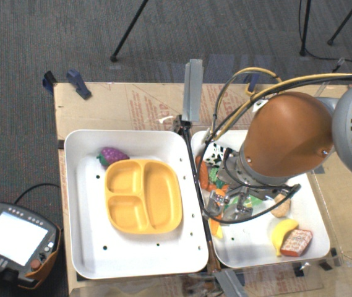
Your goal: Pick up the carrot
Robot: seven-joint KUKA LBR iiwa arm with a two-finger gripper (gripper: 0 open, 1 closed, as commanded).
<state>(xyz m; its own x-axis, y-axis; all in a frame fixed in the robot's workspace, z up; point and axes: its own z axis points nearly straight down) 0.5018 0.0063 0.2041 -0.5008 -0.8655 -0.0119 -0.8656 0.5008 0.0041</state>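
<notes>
**Arm low over the right bin, carrot at its left wall**

Nearest the camera in the right bin (321, 228) lie a yellow banana (283, 233) and a red box (296, 242), side by side at the near right corner. Just beyond them the jaws (228, 202) hang low among clutter at the bin's left side; the orange wrist (287, 135) hides most of them, so I cannot tell whether they are apart or together. The carrot (204, 176) lies to their left against the bin's left wall, just beside a black-and-white spotted toy (214, 156) farther back.

In the left bin (83, 240), 1 yellow divided plate (143, 196) sits mid-bin, with a purple grape bunch (112, 155) touching its far left edge.

Risks, as I judge them: the carrot hugs the wall, so 1 jaw may strike the rim or slide off the tapered body. Crowded neighbours could be caught instead, giving a wrong or empty grasp.
</notes>
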